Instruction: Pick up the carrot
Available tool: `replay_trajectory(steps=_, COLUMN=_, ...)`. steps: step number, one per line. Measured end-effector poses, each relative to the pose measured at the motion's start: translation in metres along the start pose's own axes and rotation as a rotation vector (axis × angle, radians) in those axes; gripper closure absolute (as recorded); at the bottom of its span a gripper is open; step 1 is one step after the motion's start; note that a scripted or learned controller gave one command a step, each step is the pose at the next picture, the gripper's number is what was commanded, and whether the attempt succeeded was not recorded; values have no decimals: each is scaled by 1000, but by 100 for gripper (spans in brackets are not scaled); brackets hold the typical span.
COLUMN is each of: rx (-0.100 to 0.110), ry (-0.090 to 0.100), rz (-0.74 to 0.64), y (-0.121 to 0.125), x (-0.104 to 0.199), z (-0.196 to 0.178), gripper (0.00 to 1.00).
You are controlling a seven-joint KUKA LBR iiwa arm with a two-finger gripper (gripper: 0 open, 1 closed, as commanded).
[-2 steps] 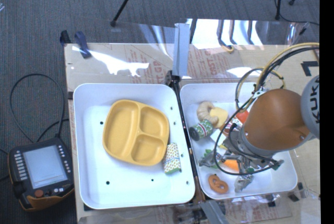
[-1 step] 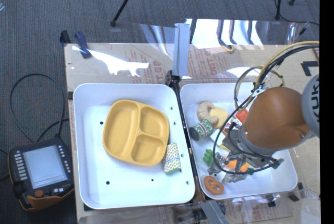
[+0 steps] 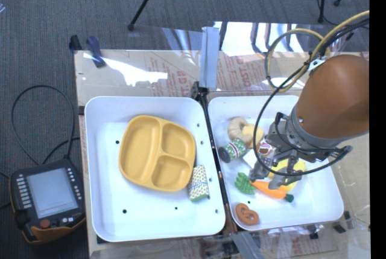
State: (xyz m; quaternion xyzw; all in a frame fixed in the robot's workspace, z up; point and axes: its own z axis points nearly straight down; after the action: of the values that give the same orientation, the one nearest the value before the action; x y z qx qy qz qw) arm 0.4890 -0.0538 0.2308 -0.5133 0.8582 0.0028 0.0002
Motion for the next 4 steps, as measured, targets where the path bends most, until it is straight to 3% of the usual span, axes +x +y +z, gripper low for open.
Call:
replay_trajectory(steps=1, rx=-2, ry=1, rz=2, y=0, x=1, z=1, gripper=0)
replay_trajectory(steps=2, rx=-10, ry=3, rz=-125, y=-2, x=36, z=112, gripper=0)
replay_trajectory(steps=3, rx=-5, ry=2, rz=-78, y=-9, x=46, z=147, gripper=0)
replay_trajectory(steps=4, rx=-11, ry=0, rz=-86, y=-7, x=41, z=141, gripper=100)
